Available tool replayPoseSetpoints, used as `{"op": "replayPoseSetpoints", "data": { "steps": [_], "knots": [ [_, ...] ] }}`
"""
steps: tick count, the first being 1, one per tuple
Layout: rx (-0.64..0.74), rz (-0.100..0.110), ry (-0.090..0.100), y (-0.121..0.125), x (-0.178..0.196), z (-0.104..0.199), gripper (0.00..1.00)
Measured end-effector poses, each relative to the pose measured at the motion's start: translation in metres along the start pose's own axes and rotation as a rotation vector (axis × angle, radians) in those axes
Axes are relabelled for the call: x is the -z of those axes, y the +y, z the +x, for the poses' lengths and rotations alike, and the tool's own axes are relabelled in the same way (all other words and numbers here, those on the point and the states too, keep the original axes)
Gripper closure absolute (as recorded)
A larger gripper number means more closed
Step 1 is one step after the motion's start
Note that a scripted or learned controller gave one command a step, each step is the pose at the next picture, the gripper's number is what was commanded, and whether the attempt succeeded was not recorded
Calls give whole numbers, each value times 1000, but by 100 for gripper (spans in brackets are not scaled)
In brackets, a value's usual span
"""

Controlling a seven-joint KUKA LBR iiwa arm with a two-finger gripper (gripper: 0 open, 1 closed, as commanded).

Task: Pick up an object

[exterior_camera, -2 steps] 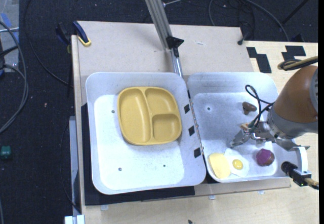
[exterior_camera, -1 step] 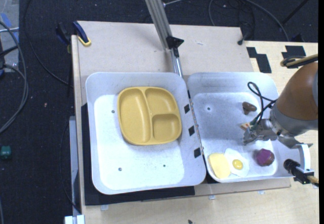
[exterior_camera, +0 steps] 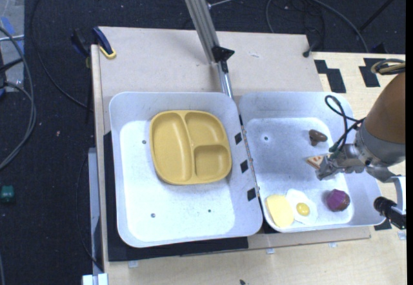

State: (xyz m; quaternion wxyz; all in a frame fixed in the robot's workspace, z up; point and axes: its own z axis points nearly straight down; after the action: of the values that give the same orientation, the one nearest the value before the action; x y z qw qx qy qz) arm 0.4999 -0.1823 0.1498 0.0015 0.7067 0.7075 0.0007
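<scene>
In the right bin [exterior_camera: 277,148] lie several small objects: a brown lump [exterior_camera: 317,137] near the back, a tan wedge-shaped piece [exterior_camera: 313,161] in the middle, a purple round object [exterior_camera: 337,200] at the front right, a fried egg toy [exterior_camera: 301,206] and a pale yellow slab [exterior_camera: 279,210] at the front. My gripper [exterior_camera: 326,169] hangs low over the bin, its tip right beside the tan piece. The arm comes in from the right.
The left bin [exterior_camera: 129,213] holds a yellow divided plate [exterior_camera: 191,147]. A metal pole [exterior_camera: 197,6] slants down to the gap between the bins. Cables run over the dark floor around the bench.
</scene>
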Motion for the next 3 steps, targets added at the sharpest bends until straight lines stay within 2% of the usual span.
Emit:
{"op": "replayPoseSetpoints", "data": {
  "steps": [1,2,3],
  "knots": [
    [0,-3,-2,1,59,-9,100],
    [0,1,0,1,65,-9,100],
    [6,1,2,25,70,34,100]
  ]
}}
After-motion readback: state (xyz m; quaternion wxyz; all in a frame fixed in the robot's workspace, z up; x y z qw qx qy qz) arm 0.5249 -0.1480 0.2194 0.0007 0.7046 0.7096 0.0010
